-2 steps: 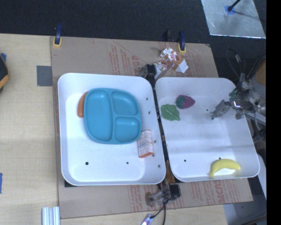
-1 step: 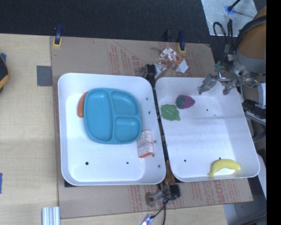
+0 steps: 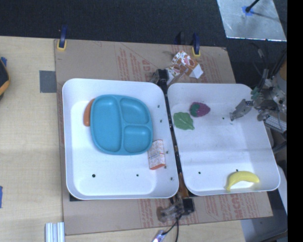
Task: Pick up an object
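Honestly, my claw hung over the right bin, its closure unclear to me; the small carton's red print was unreadable.

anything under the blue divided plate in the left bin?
An orange object pokes out from under the blue divided plate at its left edge, in the left white bin. The plate covers the rest, so its full shape is hidden.

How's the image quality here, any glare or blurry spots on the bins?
Camera view: soft overall; the right bin floor washes out bright beside the banana; the blue plate casts a faint shadow in the left bin; the gripper at right looks smeared.
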`<state>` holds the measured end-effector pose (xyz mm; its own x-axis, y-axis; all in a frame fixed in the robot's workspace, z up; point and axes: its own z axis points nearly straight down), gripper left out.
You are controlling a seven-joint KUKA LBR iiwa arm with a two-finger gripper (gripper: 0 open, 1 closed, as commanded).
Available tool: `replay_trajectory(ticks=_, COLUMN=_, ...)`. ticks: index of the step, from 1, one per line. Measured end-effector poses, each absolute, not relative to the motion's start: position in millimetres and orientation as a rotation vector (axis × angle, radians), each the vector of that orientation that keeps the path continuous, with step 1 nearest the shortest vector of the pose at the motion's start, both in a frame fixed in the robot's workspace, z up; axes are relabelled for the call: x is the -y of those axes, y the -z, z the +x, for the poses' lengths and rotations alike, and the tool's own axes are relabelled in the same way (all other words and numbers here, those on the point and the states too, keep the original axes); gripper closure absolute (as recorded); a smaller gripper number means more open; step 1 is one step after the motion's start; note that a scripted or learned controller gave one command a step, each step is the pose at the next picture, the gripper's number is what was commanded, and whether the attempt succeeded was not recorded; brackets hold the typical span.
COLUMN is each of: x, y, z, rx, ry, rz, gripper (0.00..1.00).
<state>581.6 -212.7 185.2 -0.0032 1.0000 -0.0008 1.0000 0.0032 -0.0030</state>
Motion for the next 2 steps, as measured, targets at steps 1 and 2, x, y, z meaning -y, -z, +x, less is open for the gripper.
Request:
replay_trajectory(ticks=1, x=153, y=-178, z=652.6, rx=2.226, ry=-0.002, rz=-2.214, gripper=0.00)
replay_trajectory(ticks=2, x=123, y=-196, z=656.6, rx=2.226, ry=-0.001, rz=-2.215, gripper=0.00)
